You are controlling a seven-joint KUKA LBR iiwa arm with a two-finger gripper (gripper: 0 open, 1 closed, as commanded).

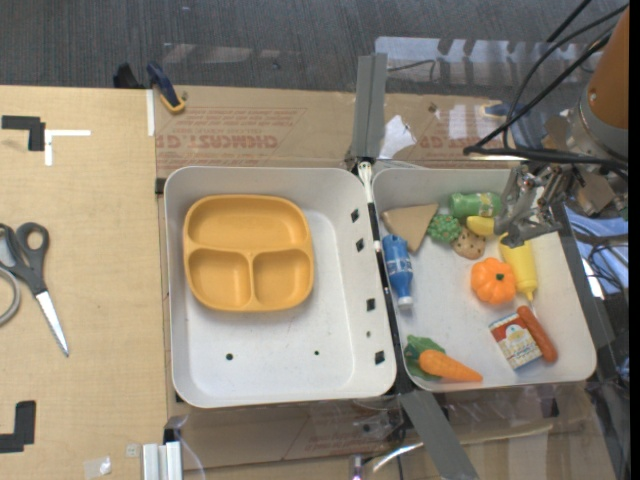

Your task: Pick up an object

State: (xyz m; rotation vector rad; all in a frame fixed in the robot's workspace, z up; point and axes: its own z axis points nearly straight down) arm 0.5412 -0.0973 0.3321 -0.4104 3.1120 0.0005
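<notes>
Nearest the camera, a toy carrot (447, 366) with green leaves lies at the front edge of the right bin (450, 313). Taking the orange pumpkin (494, 281) in that bin as the landmark: a small carton (512, 344) and a red sausage (536, 333) lie in front of it, a yellow bottle (522, 267) touches its right side, and a blue tube (398, 269) lies well to its left by the bin wall. Behind the pumpkin sit a cookie (467, 244), a broccoli piece (444, 229), a tan wedge (409, 223), a green can (473, 205) and a banana (481, 225). The gripper (521, 218) hovers behind and right of the pumpkin, just beside the banana; I cannot tell whether it is clenched or released. Far left of the pumpkin, the left bin (262, 368) holds a yellow divided plate (249, 252), and scissors (35, 278) lie on the table (80, 198).
</notes>
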